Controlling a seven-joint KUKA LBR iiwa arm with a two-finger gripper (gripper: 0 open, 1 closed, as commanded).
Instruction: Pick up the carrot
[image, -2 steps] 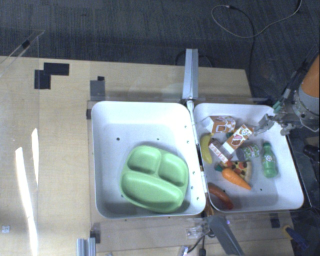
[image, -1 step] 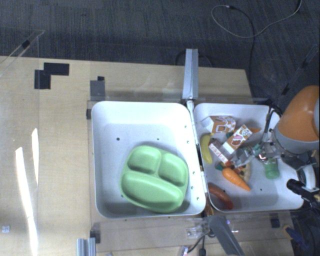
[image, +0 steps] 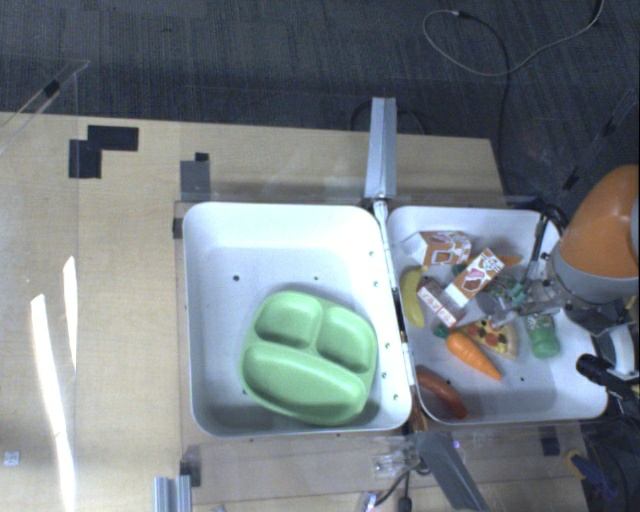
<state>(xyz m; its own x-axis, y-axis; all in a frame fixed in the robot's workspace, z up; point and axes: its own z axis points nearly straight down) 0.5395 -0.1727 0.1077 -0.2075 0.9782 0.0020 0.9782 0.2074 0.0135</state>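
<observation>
A green sectioned plate (image: 310, 357) lies in the left bin (image: 215, 235); a banana (image: 411, 297) and cartons (image: 472, 277) crowd the right bin (image: 560, 395)

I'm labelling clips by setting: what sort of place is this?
Most likely a robotics lab bench for pick-and-place trials: two white bins set side by side on a wooden bench, toy food such as a carrot, and loose cables on carpet.

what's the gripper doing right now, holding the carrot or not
gripper: open or shut cannot be told; it sits just above the carrot, which lies loose in the right bin.
</observation>
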